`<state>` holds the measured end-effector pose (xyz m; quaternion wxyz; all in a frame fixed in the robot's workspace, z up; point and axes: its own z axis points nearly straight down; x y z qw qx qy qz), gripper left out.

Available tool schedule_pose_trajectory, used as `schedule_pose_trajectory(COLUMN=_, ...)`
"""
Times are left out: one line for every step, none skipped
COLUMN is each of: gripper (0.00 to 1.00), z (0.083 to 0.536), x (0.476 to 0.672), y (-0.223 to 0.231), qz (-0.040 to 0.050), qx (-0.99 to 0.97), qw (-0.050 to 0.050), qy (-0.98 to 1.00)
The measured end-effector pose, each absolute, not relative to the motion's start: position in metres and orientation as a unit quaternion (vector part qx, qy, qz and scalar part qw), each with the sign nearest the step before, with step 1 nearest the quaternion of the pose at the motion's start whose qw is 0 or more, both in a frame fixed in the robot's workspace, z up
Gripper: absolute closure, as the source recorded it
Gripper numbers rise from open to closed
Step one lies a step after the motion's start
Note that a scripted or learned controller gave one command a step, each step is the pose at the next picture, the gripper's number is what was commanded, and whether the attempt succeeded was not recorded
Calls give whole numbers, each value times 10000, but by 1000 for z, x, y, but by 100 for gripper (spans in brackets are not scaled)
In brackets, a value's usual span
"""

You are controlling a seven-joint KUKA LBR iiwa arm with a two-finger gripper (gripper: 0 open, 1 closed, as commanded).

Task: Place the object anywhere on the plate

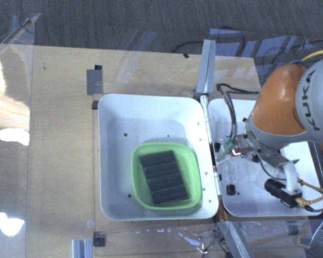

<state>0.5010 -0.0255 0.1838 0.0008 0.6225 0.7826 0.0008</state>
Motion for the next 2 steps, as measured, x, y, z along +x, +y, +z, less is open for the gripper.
schedule_pose_trajectory(gripper=100, z=195, x=503, y=-26, qz=29, qx=6222, qw=32, qy=7828)
schedule_pose_trajectory(gripper=100, z=185, x=503, y=-1, qz=15, qx=5845, qw=14, qy=8114)
